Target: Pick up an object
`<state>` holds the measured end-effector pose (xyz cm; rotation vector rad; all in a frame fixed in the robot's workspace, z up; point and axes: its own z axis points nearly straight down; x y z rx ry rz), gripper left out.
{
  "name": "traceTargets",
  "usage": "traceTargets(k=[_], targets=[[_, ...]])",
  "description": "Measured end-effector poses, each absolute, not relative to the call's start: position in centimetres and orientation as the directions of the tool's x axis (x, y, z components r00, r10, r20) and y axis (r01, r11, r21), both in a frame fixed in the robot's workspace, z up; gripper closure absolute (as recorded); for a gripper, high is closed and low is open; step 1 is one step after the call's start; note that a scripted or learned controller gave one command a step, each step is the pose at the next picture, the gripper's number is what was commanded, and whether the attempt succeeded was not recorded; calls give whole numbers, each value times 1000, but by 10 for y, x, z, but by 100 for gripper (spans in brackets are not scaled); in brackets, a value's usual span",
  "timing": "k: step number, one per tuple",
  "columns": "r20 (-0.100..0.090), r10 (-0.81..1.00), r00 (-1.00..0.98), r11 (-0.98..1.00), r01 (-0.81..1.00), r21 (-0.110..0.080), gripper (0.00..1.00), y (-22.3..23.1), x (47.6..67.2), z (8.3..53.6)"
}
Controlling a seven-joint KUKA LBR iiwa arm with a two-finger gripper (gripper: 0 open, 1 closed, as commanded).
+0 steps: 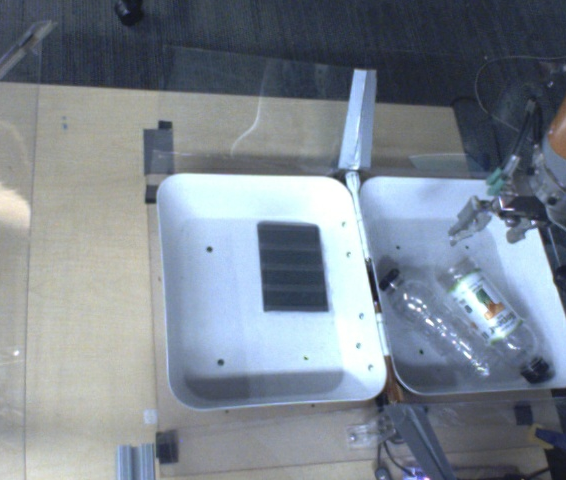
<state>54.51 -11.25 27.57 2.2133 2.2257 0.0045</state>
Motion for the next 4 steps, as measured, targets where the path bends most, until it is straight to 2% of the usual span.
traceTargets(k=[1, 2, 3, 4], targets=[[0, 1000, 4, -4, 1000, 3, 0, -171, 541, 153], [-4, 990, -139, 139, 990, 12, 0, -201, 549, 90], [-6, 990, -139, 139, 990, 18, 100, -200, 551, 101], [-1, 991, -135, 135, 991, 6, 100, -151, 573, 178]])
